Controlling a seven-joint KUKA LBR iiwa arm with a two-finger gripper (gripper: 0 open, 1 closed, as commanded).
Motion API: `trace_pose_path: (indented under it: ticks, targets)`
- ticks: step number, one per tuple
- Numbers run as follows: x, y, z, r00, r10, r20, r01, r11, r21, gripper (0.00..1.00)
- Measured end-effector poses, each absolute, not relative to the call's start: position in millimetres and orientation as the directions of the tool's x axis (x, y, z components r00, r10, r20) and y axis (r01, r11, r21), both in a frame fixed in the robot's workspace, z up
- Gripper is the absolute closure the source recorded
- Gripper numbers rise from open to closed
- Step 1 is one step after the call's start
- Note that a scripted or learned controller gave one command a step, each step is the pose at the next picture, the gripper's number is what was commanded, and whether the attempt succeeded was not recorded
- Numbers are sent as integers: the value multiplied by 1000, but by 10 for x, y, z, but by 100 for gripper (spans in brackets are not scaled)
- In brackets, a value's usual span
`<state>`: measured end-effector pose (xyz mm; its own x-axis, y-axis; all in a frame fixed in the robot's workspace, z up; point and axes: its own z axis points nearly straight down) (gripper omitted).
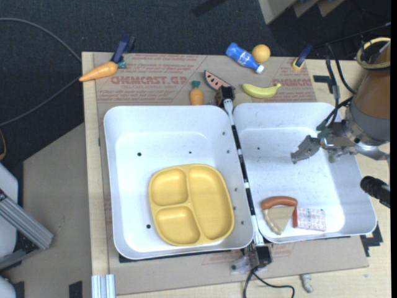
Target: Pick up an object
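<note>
We see gripper [308,148] over right bin [347,185], fingers spread, holding nothing. Toy sausage [278,202] near bin's front wall: we judge light, rigid, slick; grasp across middle.

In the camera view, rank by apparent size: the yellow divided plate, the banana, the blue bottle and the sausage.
Largest to smallest:
1. Yellow divided plate, by far
2. Banana
3. Sausage and blue bottle: too alike to rank

Toy carrot [99,72], banana [261,90], blue bottle [243,57], orange ball [261,53] (all behind the bins)
</note>
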<state>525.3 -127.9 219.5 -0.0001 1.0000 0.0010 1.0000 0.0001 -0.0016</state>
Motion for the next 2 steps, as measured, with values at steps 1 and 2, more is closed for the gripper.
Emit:
trace_pose_path:
  ticks: [1, 2]
  targets:
    - [4778, -973, 1206, 1, 1000, 1, 1000, -1, -4, 0]
    - [4785, -951, 841, 1, 1000, 1, 1000, -1, -2, 0]
